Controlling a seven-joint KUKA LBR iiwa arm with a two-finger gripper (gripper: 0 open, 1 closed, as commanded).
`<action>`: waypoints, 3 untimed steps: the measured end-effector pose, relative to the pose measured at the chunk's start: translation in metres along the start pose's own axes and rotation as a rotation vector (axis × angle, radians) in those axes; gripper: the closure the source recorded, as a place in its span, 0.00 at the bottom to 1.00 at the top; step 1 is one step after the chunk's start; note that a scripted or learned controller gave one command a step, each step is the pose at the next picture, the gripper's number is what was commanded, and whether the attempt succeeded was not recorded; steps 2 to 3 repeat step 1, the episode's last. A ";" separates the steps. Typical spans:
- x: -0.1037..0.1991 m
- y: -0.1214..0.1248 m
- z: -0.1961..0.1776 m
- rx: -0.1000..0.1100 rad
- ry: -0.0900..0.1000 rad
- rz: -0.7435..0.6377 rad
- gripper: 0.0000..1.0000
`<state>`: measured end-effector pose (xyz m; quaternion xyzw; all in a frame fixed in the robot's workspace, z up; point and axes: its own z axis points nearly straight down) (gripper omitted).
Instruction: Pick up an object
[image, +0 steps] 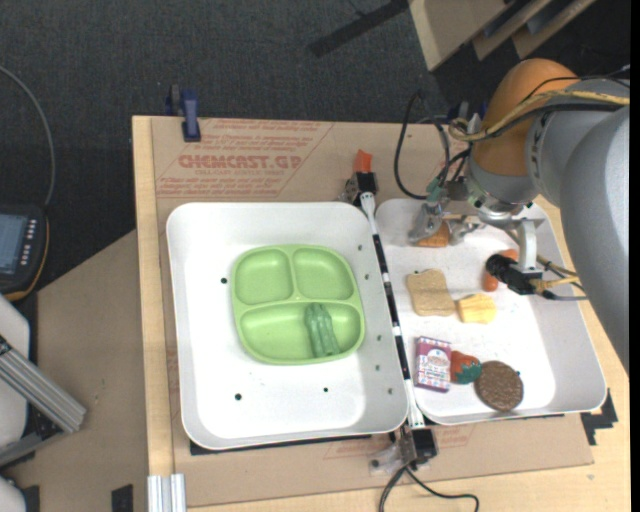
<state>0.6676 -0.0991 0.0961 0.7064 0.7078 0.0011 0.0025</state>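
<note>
My gripper (443, 222) is down at the far left corner of the right bin (570, 375), just above a small orange piece (433, 240) that lies against the bin's back wall. I cannot tell whether it touches that piece. Further forward in this bin lie a tan cracker (430, 292), a yellow cheese wedge (477, 309), a pink box (433, 363), a red strawberry (464, 369) and a round brown cookie (498, 386). A small red piece (497, 265) sits beside black hardware and wires hanging from the wrist.
The left bin (200, 330) bears a green divided plate (262, 275) with a green vegetable (322, 330) in its front compartment. A ridge with clamps (385, 300) separates the bins. The grey arm (590, 190) covers the right bin's far right side.
</note>
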 end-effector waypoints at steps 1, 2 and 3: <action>0.036 -0.044 -0.108 -0.002 0.003 -0.001 1.00; 0.036 -0.044 -0.108 -0.002 0.003 -0.001 1.00; 0.036 -0.044 -0.108 -0.002 0.003 -0.001 1.00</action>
